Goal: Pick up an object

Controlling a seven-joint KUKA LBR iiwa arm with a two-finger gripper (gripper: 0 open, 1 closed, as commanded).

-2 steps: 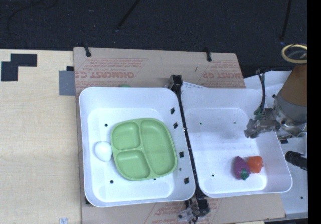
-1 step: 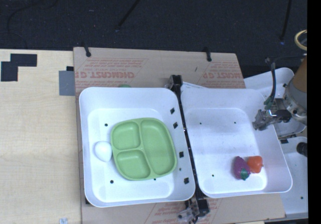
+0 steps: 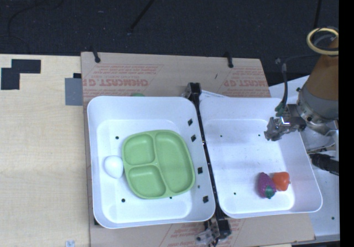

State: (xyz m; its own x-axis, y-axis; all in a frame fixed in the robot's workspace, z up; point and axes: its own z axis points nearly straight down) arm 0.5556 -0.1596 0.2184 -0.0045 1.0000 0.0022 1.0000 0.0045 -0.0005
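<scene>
Right, here is what I see from my station.
Gripper [image 3: 275,131]: over the right bin's [image 3: 243,207] far right edge; I cannot tell its state.
Purple toy [image 3: 265,184]: near right corner of that bin, touching an orange toy [image 3: 281,180].
Left bin [image 3: 105,113]: green divided plate [image 3: 157,163], white egg [image 3: 113,166] touching its left rim.

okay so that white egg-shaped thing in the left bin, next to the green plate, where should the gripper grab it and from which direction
Best guess: take the small white egg-shaped object across its rounded middle, coming straight down from above. It lies on the left white bin's floor with the green three-compartment plate tight against its right side, so a sideways approach looks blocked there. Placing one finger toward the far side and one toward the near side avoids the plate. The gripper is over the right bin.
</scene>
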